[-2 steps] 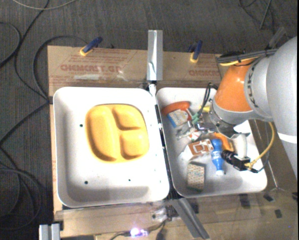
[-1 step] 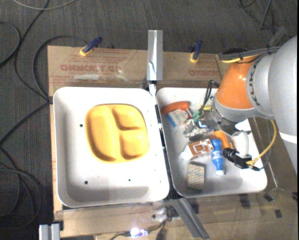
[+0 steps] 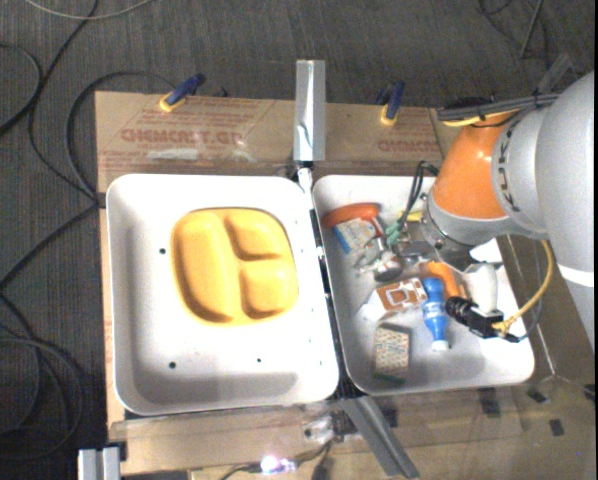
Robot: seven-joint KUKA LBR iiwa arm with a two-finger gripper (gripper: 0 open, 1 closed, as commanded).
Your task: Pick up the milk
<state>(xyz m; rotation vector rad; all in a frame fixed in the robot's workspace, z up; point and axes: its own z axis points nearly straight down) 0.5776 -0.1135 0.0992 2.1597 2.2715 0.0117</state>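
A small white and blue milk carton (image 3: pixel 353 234) lies in the upper left of the right bin (image 3: pixel 499 370), just below an orange-red item (image 3: pixel 351 213). My gripper (image 3: pixel 379 255) is low in that bin, right beside the carton at its lower right edge and seemingly touching it. Whether the carton is between the gripper's parts is too dark and cluttered to make out. The grey arm with its orange band (image 3: pixel 474 173) comes in from the right above the bin.
Below the gripper lie a brown-orange packet (image 3: pixel 401 295), a blue bottle (image 3: pixel 434 315), a tan waffle-like block (image 3: pixel 391 348) and a white object (image 3: pixel 482 284). The left bin (image 3: pixel 139 268) holds a yellow divided tray (image 3: pixel 236 264). A metal divider (image 3: pixel 309 118) stands behind the bins.
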